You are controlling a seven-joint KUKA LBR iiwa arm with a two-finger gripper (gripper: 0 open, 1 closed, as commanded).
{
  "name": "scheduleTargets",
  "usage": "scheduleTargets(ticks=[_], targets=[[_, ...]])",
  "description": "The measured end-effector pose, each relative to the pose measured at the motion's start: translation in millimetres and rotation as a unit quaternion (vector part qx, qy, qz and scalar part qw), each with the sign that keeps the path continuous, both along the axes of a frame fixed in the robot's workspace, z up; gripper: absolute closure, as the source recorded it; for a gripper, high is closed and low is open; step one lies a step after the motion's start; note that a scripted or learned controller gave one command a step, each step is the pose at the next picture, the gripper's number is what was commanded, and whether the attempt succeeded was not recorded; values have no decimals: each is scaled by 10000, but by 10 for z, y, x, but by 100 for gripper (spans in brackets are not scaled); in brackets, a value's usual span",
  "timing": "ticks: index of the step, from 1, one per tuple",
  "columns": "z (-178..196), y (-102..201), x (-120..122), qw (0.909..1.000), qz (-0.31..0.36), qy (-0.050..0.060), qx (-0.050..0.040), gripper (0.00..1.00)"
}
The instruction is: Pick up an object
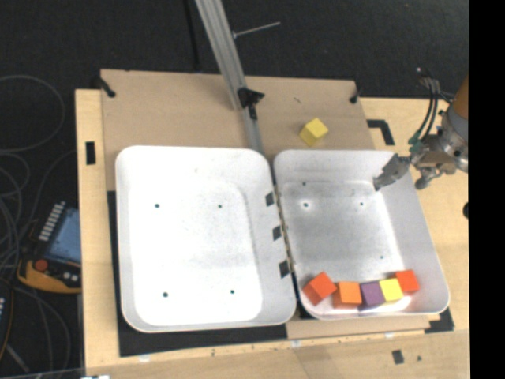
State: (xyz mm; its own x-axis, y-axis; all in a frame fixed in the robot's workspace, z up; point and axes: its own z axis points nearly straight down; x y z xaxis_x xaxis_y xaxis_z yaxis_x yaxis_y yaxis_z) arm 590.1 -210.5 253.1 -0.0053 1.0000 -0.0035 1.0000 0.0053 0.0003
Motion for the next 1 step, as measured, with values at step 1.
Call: scheduleTargets(ticks=[1], targets=[[-245, 4, 398, 10000, -13, -7, -9, 0]])
